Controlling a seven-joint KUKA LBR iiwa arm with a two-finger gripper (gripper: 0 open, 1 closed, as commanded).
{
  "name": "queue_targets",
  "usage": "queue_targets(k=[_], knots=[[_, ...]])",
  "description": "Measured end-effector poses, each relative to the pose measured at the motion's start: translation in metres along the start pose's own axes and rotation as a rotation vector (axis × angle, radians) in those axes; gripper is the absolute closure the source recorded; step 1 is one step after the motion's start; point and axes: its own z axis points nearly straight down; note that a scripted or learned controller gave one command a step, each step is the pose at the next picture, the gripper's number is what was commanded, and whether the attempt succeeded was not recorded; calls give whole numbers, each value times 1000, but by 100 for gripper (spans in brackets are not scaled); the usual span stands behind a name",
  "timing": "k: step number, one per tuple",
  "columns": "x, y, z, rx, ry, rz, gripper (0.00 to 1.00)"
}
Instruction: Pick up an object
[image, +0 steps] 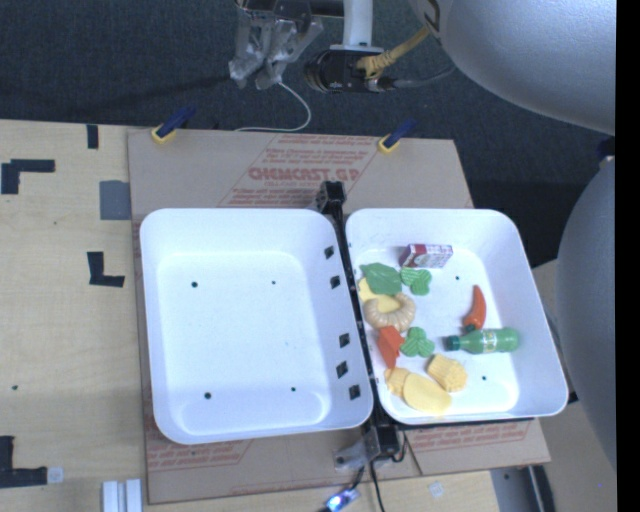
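1. Gripper position. My gripper (262, 55) hung at the top edge of the camera view, beyond the far edge of the bench and well apart from both bins. It was blurred there, so I could not tell whether it was open or closed, nor whether it held anything.

2. Arm. My grey arm (540, 50) crossed the upper right corner of the view.

3. Bins. The left bin (160, 300) and the right bin (520, 260) sat side by side on a cardboard sheet (290, 175) with red lettering, touching along their shared inner edge.

4. Objects to pick — all lay in the right bin, mostly crowded toward its inner wall:
- a red and white box (427, 255) near the far wall;
- a green leaf piece (380, 275) just beside the box, on the near side of it;
- a beige ring (390, 312) nearer than the leaf piece;
- an orange carrot (390, 345) touching the ring;
- a green bottle (485, 341) lying on its side;
- a red chili (475, 307) just beyond the bottle;
- a yellow corn piece (447, 373) and a flat yellow piece (425, 393) near the front wall
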Motion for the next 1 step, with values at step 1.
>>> queue_targets(k=[1], knots=[[4, -62, 61, 17, -6, 1, 100]])
